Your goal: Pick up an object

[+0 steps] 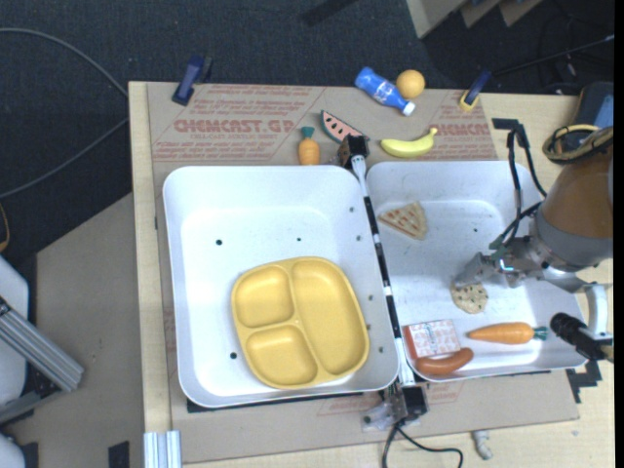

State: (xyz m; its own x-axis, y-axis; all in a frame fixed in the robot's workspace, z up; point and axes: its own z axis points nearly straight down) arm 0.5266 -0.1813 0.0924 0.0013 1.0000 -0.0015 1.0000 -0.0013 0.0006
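claw coming down on the cookie in the right bin

i am watching the arm (575,213) reaching in from the right, with the claw (485,271) sitting low over the right bin (439,178). i am judging this as the approach step, the claw closing in on a target and nothing lifted yet. the cookie (469,296) is lying on the bin floor just beside and below the claw tips, and it is looking like the likeliest thing to be picked. i cannot tell from this angle whether the claw is released or clenched; nothing is showing between its tips.

the next move is calling for a small shift toward the cookie, a drop to the floor and a firm close. the cookie is flat, so i am expecting a slip.

other choices are lying in the same bin: a pizza slice (405,220) toward the back, a carrot (503,334) near the front wall, a sausage (444,362) and a small red-and-white packet (432,337) in the front left corner, touching or nearly so.

the left bin (195,203) is holding a yellow divided plate (297,320). both bins are sitting on a counter (244,120) topped with printed cardboard. along its back edge are lying a banana (409,144), a watermelon slice (337,125), a blue bottle (382,91) and an orange (410,83). the floor (97,18) beyond is dark carpet with a cable trailing across it.
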